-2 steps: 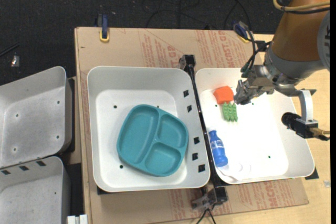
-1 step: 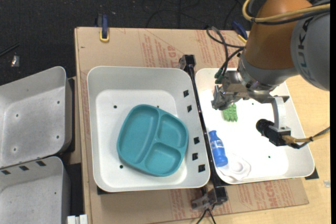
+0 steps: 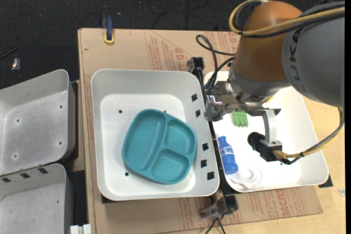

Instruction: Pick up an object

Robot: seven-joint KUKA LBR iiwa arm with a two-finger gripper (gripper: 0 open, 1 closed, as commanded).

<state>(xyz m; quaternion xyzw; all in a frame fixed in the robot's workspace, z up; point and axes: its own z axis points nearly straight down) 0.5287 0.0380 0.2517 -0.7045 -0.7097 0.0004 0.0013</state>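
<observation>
Teal, a three-part plate (image 3: 159, 146) lies flat in the left bin (image 3: 109, 90) on the counter (image 3: 142, 44). Across the dividing wall, the grey and orange arm (image 3: 285, 46) hangs low over the right bin (image 3: 312, 170), its wrist end close to that bin's left edge; whether the jaws are wide or narrow I cannot tell. Just beside the wrist sits a small green knobbly piece (image 3: 239, 118), with a blue bottle (image 3: 226, 155) nearer the camera and a small white thing (image 3: 248, 176) just beyond its lower end.

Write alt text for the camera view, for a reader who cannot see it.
A grey and orange robot arm hangs over the right bin, which holds a blue bottle and a green object. The left bin holds a teal plate.
</observation>
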